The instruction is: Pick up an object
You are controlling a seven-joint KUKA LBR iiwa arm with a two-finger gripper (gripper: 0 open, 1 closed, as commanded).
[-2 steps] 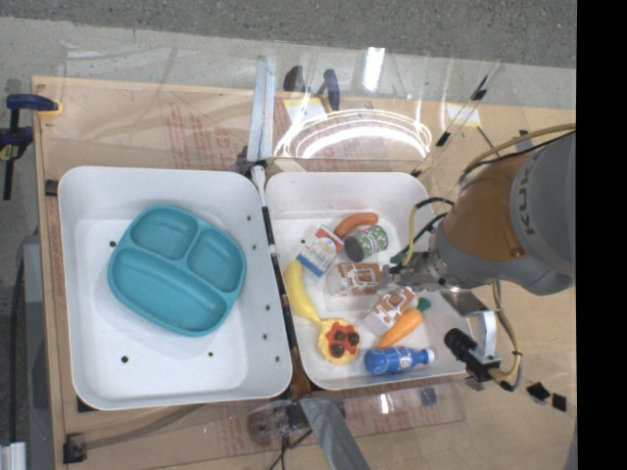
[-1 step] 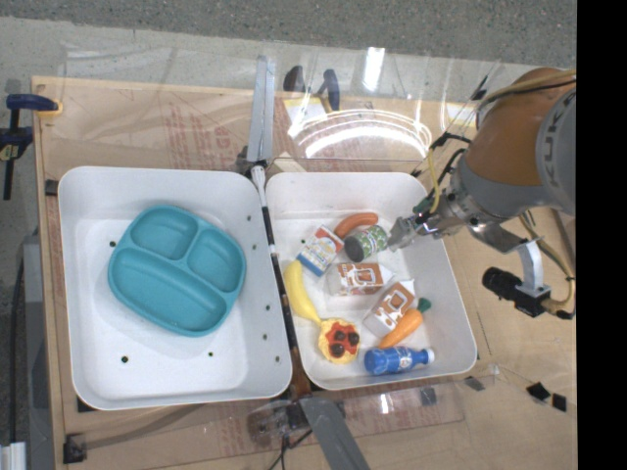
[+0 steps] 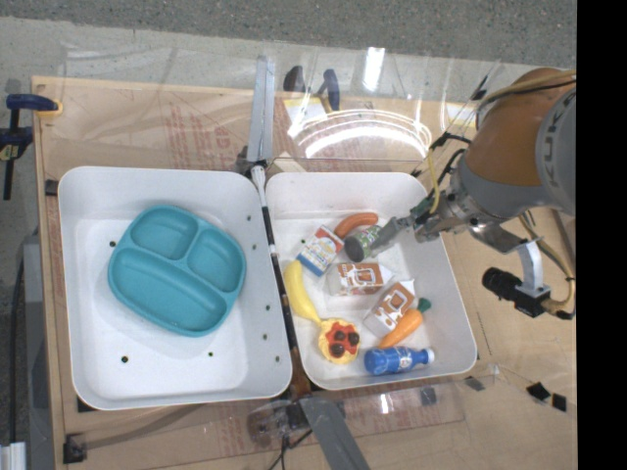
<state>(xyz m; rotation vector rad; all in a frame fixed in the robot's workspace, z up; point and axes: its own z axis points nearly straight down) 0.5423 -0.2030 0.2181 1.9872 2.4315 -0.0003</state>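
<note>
The gripper point(image 3: 355, 248) hovers by the sausage point(image 3: 355, 223), its grip impossible to tell; that toy looks light, slick, best pinched mid-length.

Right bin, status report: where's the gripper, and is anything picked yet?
Gripper low over right bin, at the sausage. No object seen between fingers. Cartons, banana, carrot, bottle crowd close by.
</note>
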